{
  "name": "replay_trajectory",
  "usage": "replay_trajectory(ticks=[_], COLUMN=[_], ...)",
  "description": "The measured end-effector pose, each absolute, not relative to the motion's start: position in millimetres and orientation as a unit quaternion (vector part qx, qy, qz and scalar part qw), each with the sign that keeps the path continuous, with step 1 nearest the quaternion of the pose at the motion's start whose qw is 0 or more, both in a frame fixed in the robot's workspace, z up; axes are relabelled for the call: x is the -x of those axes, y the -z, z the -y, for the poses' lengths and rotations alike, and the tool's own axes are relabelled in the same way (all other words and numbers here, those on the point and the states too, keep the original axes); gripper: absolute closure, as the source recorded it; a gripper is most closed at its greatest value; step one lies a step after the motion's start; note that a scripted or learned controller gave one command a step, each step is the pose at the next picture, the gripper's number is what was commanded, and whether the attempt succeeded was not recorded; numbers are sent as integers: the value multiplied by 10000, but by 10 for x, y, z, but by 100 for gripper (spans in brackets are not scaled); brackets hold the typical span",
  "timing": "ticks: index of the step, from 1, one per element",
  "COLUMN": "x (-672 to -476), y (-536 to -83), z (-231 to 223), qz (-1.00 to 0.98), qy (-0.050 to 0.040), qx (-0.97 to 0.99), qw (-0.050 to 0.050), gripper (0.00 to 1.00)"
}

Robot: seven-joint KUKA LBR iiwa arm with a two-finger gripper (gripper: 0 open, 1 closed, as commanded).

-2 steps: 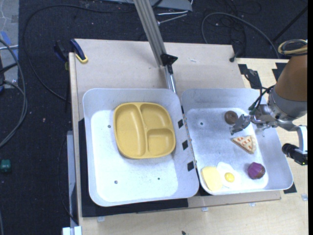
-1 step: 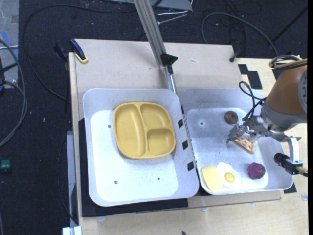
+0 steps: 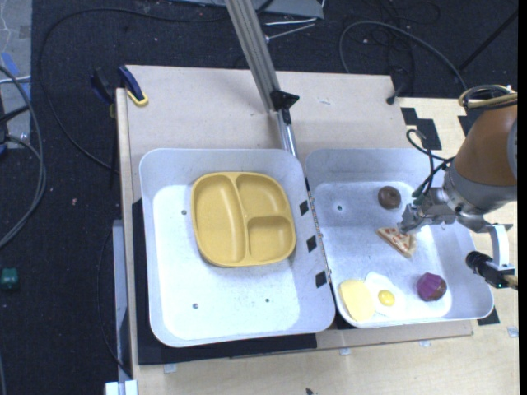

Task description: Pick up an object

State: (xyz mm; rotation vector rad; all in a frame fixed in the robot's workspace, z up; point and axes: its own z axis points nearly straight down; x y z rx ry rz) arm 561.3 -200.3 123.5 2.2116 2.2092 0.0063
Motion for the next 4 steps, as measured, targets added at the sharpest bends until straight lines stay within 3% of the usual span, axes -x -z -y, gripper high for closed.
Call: replay_trajectory(ticks=[1,3,4], x=[-5684,-5798,-5709], y=[-1689,-2622,-2474], z=[2045,2103,1594], qz=[-7078,-7082,-7094], qy=[-11,-13,2], qx=[-7064,-7060,-7048], qw=[26,32,-13], gripper=[100,100,100])
